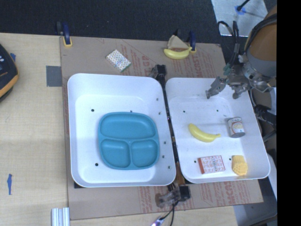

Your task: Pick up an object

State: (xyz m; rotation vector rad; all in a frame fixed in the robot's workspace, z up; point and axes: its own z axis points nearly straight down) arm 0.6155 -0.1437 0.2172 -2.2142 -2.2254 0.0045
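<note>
Candidates for picking all lie in the right-hand shallow white bin: a yellow plastic banana near its middle, a small grey tin can just to the banana's right, a flat red-and-white card packet and a yellow sponge-like block along the near edge. They lie apart from one another, so each probably offers room for fingers on both sides. The left white bin carries a blue three-compartment plastic tray, seemingly a place to drop things. The grey arm enters from the right, its hand poised over the right bin's far end with its two fingers spread wide and nothing between them, well apart from the banana.
</note>
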